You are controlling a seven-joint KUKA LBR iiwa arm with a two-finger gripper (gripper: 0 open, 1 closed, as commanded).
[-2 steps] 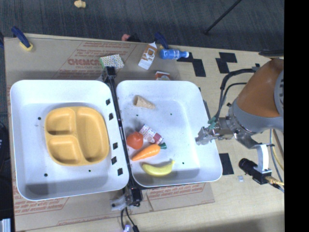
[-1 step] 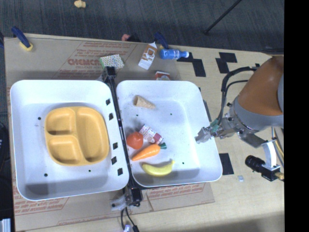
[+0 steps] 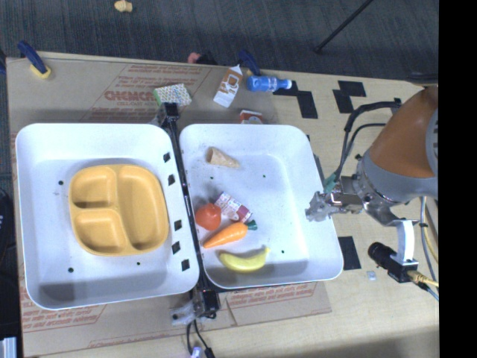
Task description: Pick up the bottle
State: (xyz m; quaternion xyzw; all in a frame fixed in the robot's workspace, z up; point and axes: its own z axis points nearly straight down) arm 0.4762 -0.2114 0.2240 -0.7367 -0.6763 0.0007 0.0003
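fingers (image 3: 319,206), state unclear, hover at right bin's (image 3: 317,162) edge; bottle (image 3: 266,84) lies beyond, behind carton (image 3: 228,86).

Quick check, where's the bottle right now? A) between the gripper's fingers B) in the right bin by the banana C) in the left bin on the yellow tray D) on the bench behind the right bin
D: the blue bottle lies on its side on the bench beyond the far rim of the right bin, while the gripper is over that bin's right edge, well away from it.

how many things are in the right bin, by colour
In the right bin:
orange: 1, carrot
red: 1, tomato
yellow: 1, banana
tan: 1, cone-shaped piece
pink and white: 1, small packet
Total: 5
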